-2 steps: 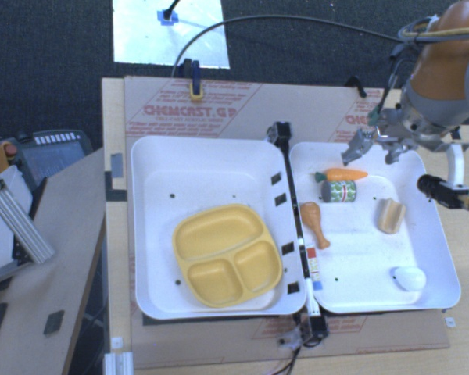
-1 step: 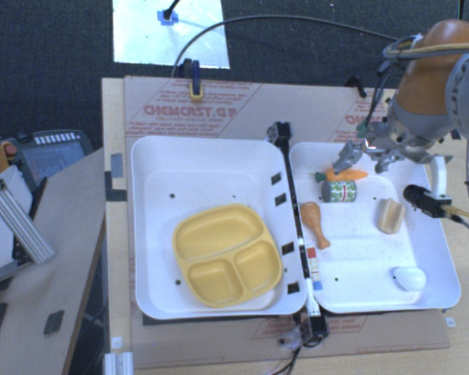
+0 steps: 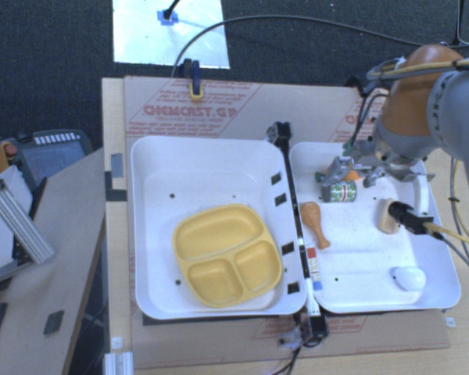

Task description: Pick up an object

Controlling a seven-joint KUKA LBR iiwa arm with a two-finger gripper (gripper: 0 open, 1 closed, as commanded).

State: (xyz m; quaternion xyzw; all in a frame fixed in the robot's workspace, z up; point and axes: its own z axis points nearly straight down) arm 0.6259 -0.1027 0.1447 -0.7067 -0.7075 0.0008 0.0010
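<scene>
From my remote station: arm enters from the right of the camera view — grey link uppermost at the frame edge, orange band just above the wrist. Wrist is bent downward and toward the left, over the far part of the right-hand side of the bench. Gripper sits low at the end of it, metal parts pointing left and down — I cannot make out how its tips stand from this slant. Cables run along the wrist

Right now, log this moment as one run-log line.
arm: over right bin | gripper: at green can, grasp unconfirmed | drumstick: loose in right bin | yellow tray: left bin
</scene>
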